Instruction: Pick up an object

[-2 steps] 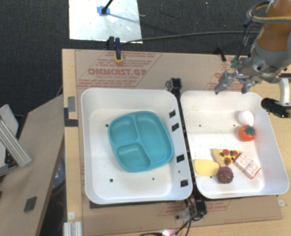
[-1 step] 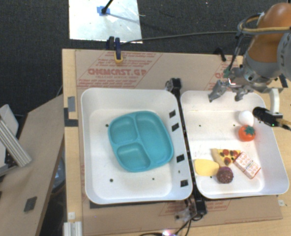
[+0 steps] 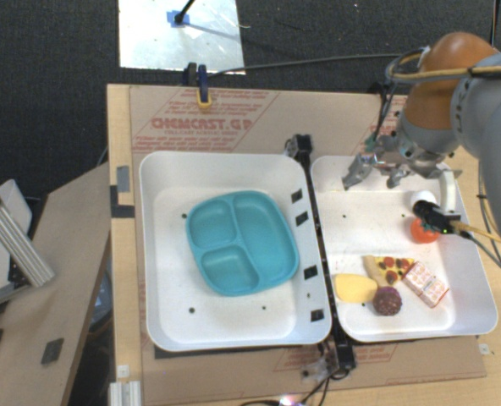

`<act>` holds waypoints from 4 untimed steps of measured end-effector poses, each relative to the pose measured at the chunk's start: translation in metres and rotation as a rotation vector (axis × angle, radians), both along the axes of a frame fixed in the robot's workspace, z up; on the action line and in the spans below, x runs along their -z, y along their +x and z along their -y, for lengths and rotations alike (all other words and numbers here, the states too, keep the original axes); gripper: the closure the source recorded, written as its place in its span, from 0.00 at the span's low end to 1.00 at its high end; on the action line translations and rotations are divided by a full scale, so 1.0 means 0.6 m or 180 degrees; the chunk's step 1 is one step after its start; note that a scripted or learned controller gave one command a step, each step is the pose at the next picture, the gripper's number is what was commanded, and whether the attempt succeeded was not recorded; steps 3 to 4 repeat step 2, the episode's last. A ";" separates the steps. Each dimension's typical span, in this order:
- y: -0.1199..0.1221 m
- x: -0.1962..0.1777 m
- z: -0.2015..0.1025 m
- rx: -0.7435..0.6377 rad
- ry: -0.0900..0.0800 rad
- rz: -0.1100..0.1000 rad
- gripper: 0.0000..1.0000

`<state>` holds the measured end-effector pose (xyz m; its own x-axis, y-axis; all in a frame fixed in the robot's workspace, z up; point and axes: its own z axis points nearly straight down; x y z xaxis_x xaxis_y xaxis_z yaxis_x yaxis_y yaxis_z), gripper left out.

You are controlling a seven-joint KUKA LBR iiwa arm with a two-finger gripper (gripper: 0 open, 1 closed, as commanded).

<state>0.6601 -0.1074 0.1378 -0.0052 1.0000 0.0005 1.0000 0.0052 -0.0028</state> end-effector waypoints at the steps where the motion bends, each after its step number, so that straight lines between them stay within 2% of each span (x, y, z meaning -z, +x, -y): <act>1: -0.001 0.087 -0.001 0.0000 -0.0001 0.0002 0.00; 2: 0.004 0.062 -0.001 -0.0007 -0.0004 0.0026 1.00; 4: 0.004 0.062 -0.001 -0.0007 -0.0004 0.0026 1.00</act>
